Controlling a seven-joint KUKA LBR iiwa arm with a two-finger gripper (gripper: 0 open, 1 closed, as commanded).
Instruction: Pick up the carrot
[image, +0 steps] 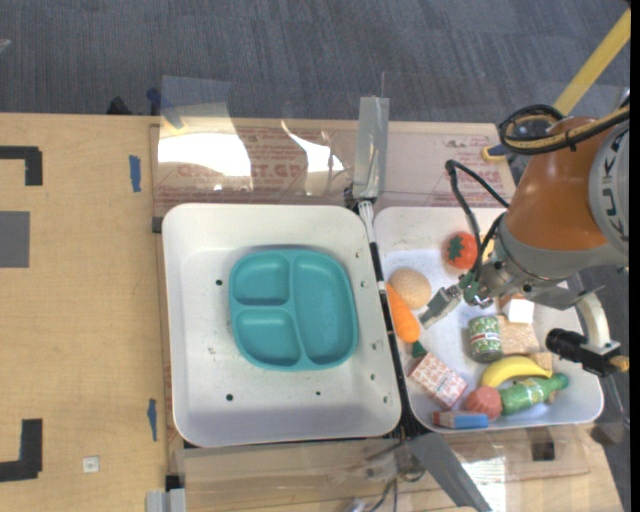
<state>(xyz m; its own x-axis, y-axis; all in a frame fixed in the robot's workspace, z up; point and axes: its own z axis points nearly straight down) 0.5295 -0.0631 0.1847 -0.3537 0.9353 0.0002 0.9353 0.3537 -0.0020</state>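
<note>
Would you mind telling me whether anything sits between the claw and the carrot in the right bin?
Nothing visible does. The claw hangs just right of the carrot, with only bare bin floor between them. The beige egg-shaped item lies just behind the carrot, and the pink box in front, both off that line.

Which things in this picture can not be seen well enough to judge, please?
- Gripper: in the camera view it is small and blurred, so its opening cannot be judged.
- Carrot: whether the gripper touches it is unclear.
- Items in the right bin under the arm: partly hidden by it.
- Small label on the green can: too small to read.
</note>
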